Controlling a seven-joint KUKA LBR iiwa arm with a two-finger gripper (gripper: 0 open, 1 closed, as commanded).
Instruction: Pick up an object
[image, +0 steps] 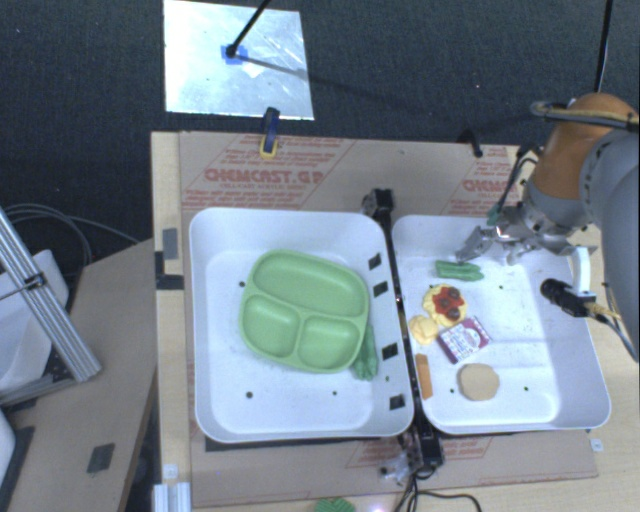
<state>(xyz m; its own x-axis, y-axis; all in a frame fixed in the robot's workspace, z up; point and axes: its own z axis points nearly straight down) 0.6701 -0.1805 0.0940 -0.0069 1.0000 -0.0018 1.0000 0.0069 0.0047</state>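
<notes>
- the pincer (493, 245) hangs over the far part of the right bin (530, 385), low above its floor. its two silvery tips look spread apart, with nothing between them.
- the nearest candidate is the green pod (458, 269), which lies flat on the bin floor just beside the pincer, on the side toward the left bin (222, 300).
- nearer the camera sits a loose cluster: a yellow and red piece (445, 300), a red and white packet (463, 340), a tan disc (479, 381) and an orange stick (424, 375) by the bin's inner wall.
- the left bin bears a green divided tray (303, 310), well apart from the pincer. it looks too broad to be an easy pick.
- handling, as a judgement: the pod looks like toy food, so it is probably light and fairly stiff, with a smooth skin that may slip.
- it is long and narrow, so the best hold is likely across its short width near the middle, with the pincer turned square to its length.
- it lies low on the floor, so the tips must go almost down to the bin to close around it rather than push it away.
- the pod lies apart from the cluster, so there is little chance of catching a neighbour.
</notes>
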